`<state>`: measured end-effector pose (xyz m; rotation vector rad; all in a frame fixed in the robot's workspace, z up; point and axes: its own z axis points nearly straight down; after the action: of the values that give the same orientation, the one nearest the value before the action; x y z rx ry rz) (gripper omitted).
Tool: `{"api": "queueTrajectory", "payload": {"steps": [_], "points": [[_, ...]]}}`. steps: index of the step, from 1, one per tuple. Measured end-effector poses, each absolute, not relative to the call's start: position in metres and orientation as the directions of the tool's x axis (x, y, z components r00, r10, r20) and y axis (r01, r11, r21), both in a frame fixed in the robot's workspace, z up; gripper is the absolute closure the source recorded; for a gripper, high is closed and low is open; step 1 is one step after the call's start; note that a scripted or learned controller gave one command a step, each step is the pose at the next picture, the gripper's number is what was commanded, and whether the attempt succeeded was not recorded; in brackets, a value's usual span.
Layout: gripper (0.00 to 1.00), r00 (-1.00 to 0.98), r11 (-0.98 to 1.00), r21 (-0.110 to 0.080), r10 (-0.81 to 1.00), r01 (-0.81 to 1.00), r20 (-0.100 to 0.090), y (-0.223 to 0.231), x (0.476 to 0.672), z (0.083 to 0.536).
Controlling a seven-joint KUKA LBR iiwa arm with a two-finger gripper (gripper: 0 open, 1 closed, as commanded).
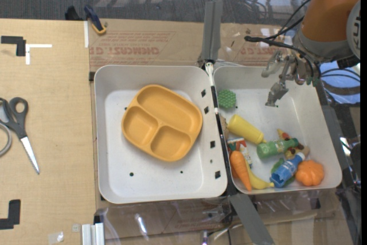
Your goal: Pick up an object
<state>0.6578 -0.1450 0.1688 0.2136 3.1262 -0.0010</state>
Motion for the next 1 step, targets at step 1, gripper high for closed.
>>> {"api": "queueTrajectory", "payload": {"steps": [1], "points": [[0.0,-1.0,1.0,0.0,-0.018,-0.018,-0.006,-0.096,0.6344,0.0956]]}}
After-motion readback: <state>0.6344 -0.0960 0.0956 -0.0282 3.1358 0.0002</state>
